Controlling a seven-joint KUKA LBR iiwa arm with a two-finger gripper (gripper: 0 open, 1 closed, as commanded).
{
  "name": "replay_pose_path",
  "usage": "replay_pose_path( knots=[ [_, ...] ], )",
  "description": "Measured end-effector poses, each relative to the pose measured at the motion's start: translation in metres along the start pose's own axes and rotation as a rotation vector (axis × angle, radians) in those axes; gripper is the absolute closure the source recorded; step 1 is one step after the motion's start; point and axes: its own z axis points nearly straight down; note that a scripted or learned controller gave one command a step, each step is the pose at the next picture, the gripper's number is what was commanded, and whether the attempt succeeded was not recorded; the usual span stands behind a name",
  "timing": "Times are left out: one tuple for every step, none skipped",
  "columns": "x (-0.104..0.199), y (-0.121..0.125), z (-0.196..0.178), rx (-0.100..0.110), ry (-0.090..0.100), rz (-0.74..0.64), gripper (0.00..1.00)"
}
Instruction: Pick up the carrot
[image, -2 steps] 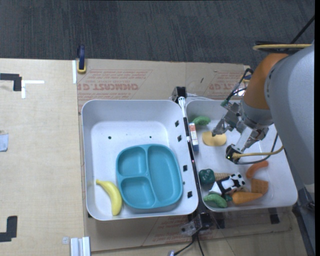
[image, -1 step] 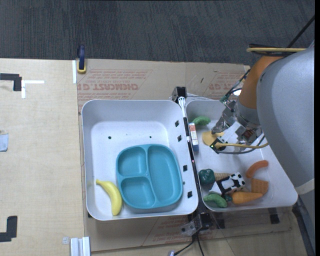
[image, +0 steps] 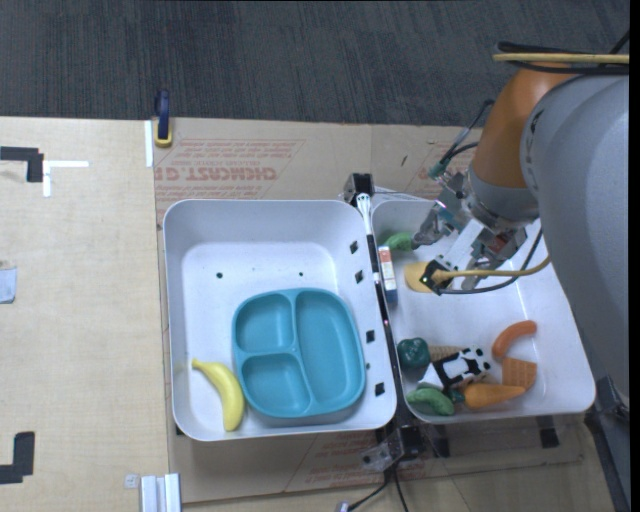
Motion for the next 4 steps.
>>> replay_pose_path(
  knots=[
    [-0.067,-0.055,0.001,0.002,0.000,-0.141,0.00],
    [-0.006,-0.039,0.001,-0.001,-0.001,-0.315,0.00],
    [-0.056,0.024,0.100,0.001,0.000,-0.456,0.00],
    [0.014,0.017,-0.001,-0.002,0.000,-0.399,0.00]
  ],
)
